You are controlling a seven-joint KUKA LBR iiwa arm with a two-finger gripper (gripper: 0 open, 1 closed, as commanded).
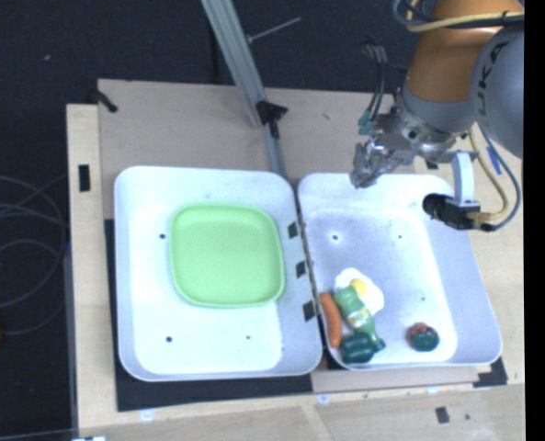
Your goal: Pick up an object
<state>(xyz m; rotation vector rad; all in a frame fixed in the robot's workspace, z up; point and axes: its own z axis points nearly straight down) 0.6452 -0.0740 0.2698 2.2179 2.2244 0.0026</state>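
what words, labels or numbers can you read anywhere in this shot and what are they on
"KU": the dark letters running down the grey arm shell at the right edge, below the orange band; the rest of the word is cut off.
No other text is readable: the square green plastic plate, the two shallow white bins and the small toy foods carry no visible print.

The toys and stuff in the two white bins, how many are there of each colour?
Light green: 1, the plate
Orange: 1, the carrot
White and yellow: 1, the egg toy
Green: 2, the pale green toy and the dark green toy
Green and red: 1, the round toy
Total: 6
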